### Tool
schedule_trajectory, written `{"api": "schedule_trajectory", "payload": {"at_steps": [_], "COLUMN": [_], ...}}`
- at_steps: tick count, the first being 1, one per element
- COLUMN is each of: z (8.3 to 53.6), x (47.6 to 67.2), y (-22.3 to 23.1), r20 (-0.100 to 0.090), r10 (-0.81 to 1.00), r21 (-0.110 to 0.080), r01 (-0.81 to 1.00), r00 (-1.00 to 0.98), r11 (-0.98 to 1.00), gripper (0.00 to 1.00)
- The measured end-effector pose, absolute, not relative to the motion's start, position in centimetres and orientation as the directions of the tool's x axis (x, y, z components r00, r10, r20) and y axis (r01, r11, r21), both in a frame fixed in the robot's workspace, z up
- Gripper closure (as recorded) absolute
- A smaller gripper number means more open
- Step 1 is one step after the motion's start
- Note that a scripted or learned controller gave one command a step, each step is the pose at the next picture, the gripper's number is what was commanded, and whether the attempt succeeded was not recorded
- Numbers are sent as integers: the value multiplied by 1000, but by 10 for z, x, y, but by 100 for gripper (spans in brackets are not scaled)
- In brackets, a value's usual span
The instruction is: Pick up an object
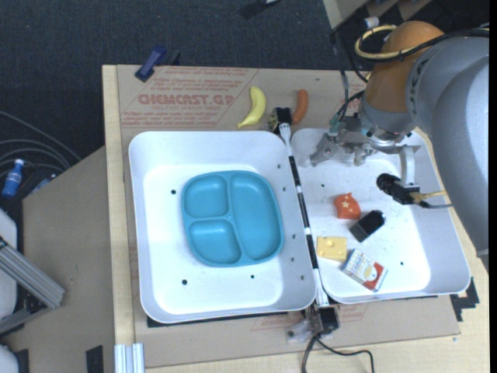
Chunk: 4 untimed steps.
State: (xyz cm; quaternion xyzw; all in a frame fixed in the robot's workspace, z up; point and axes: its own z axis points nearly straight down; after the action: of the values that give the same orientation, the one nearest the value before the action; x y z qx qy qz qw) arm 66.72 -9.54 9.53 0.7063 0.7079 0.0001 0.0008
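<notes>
— Four small things lie in the right bin (435, 274): an orange-red piece (347, 205), a black block (367, 224), a yellow wedge (332, 248) and a small printed carton (364, 270). Which would the arm do best to go for?

— Any would satisfy the task. The black block looks the surest: it seems stiff, with flat parallel sides, and it lies apart from the bin's walls. A pinch across its short width, from straight above, ought to hold.

— And the others?

— The yellow wedge sits just beside the divider between the bins, so a finger may have no room on that side. The carton is probably light and thin-walled; squeezed hard it could crumple, and it lies flat, which leaves little edge to catch. The orange-red piece looks like a small toy food, likely light plastic and a bit slick.

— Where is the gripper (345, 148) now?

— At the far end of the right bin, near its back wall, low over the floor and well short of the four pieces. The metal fingers (322, 151) look splayed apart, and nothing shows between them.

— What about the left bin (151, 208)?

— It carries a blue divided plate (231, 217), broad and shallow, which would be awkward for two narrow fingers. A banana (253, 107) and an orange carrot-like toy (300, 106) rest on the board beyond both bins.

— So no pick has happened?

— Judging from how things lie, none yet.
</notes>
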Motion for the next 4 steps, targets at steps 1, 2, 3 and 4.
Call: {"api": "schedule_trajectory", "payload": {"at_steps": [1, 2, 3, 4], "z": [106, 106, 84, 96], "x": [668, 668, 666, 667], "y": [-95, -95, -96, -96], "r20": [-2, -2, 0, -1], "r10": [1000, 1000, 1000, 1000], "r21": [3, 3, -2, -1], "r01": [1000, 1000, 1000, 1000], "r00": [-3, -3, 0, -2], "r11": [3, 3, 0, 2], "gripper": [100, 0, 0, 100]}}
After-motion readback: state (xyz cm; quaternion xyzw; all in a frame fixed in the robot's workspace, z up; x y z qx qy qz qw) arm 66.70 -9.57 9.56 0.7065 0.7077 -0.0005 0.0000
